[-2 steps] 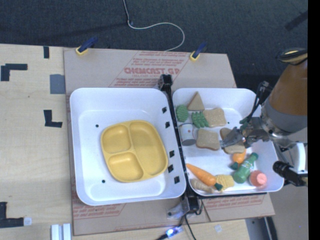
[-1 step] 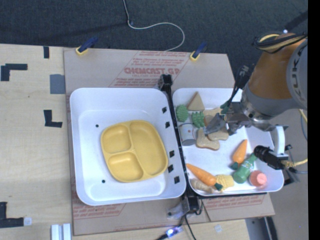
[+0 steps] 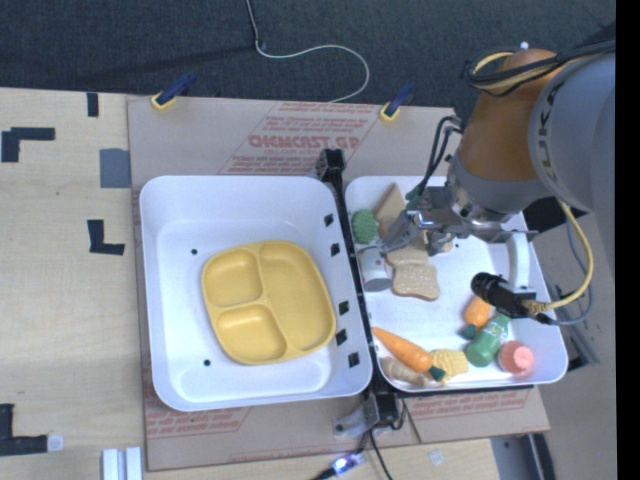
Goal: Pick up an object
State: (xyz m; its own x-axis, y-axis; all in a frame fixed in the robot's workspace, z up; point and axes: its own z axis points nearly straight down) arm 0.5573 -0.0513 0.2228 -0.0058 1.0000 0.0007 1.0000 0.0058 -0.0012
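Camera view looks down at a slant on a bench that bears two shallow white bins side by side, resting on a sheet of brown cardboard. In the left bin lies a yellow divided plate with three compartments, set near the middle of the bin floor and slightly toward its right wall.

All the small play-food pieces sit in the right bin. A slice of toast lies near the bin's centre, with a tan wedge and a green round piece close to the far left corner. Along the near edge lie a carrot with a green tip, pointing toward the near left corner, and a pale yellow corn piece just beside it. Toward the near right corner sit a small orange piece, a green bottle-shaped piece and a pink round piece, close together.

The grey arm with its orange band reaches in over the far right part of the right bin. Its gripper hangs above the far side of the toast, beside the tan wedge. Whether its fingers stand apart or together cannot be told from this angle, and nothing is visibly between them.
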